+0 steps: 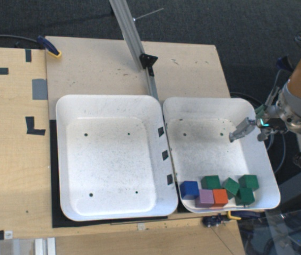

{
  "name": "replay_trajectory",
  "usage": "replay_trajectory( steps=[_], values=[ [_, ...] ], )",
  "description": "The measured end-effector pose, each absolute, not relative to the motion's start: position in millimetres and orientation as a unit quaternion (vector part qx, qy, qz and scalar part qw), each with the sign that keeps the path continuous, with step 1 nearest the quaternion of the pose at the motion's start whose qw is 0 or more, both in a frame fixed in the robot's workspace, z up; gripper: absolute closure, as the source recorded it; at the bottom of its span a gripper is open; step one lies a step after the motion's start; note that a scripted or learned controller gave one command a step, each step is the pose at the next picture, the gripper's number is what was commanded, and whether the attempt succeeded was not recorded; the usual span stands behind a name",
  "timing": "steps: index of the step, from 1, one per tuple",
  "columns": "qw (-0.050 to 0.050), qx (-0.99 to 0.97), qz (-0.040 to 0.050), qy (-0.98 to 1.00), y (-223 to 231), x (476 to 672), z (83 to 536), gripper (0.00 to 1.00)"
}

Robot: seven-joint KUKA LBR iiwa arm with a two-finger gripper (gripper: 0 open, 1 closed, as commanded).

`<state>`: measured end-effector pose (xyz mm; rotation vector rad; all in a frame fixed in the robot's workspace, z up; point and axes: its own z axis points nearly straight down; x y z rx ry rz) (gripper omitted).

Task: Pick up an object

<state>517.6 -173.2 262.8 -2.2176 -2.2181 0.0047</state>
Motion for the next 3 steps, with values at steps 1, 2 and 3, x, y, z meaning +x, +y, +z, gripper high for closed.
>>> replay_trajectory(
  steps=[1, 2, 3],
  values=[
    [0.001, -0.706, 0.0003, -0.708, -173, 518.4, 265, 0.00],
    [0.002, -0.707, 0.0018, -0.707, -173, 515.2, 222, 0.00],
    [0.003, -0.707, 0.0018, -0.707, -167, 505.8, 171, 0.00]
  ],
)
